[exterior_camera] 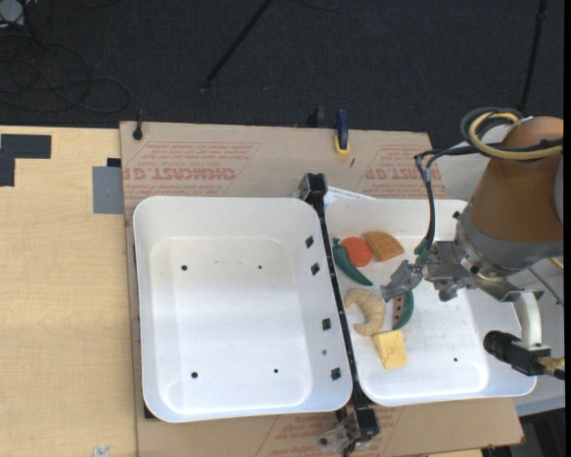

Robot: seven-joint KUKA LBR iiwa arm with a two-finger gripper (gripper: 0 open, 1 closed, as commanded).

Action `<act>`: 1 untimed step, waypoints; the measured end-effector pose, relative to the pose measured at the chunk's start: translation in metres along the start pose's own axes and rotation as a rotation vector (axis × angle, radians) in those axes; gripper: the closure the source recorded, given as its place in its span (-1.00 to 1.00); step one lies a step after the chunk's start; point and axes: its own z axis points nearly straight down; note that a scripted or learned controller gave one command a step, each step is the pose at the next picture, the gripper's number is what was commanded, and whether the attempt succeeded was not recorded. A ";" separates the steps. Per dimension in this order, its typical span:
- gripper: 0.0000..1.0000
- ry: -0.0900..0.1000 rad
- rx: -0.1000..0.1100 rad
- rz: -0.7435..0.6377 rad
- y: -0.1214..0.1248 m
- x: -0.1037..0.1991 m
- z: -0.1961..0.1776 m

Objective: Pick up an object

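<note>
Your gripper (401, 282), fingers spread and holding nothing, hangs over the right bin (457, 388) with the pale croissant-shaped piece (365, 309) just beside it, toward the divider edge.

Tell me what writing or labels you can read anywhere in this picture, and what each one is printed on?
Red print on the cardboard sheet under the bins, left part: it lies reversed and blurred; I cannot read it with confidence.
Red print on the same cardboard, right part near the blue clamp: also reversed and cut off, not readable.
Faint red print on the cardboard's front edge: too small to read.
No other legible text.
</note>
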 end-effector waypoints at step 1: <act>-1.00 0.000 0.006 0.005 -0.012 -0.064 0.097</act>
